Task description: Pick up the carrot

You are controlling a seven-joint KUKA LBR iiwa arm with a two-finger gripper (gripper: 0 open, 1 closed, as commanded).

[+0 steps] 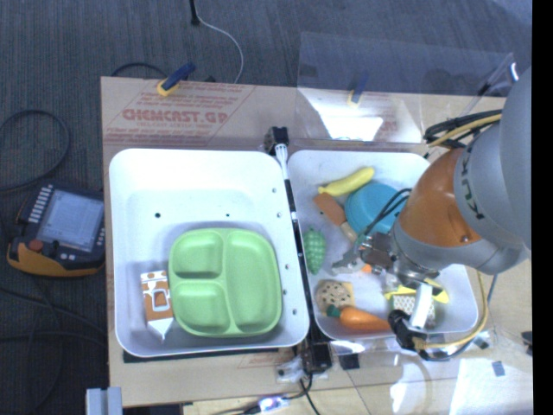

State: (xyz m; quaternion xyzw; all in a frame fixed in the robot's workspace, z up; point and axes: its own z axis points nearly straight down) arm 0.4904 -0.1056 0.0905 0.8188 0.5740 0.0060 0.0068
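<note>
My arm reaches in from the right, wrist bent low over the right bin (304,232). My tool (356,258) hangs above the bin's middle; I cannot tell how wide it stands or whether it grips anything. The carrot (363,320) lies near the front wall, just beside the cookie (333,295). The left bin (138,188) has bare floor behind the green plate (226,282).

one fixed camera, high over the surface

a single view looks down at a slant from well above. it takes in both white bins, the left bin (130,188) and the right bin (302,214), plus carpet beyond. the arm (467,206) enters from the right.
</note>
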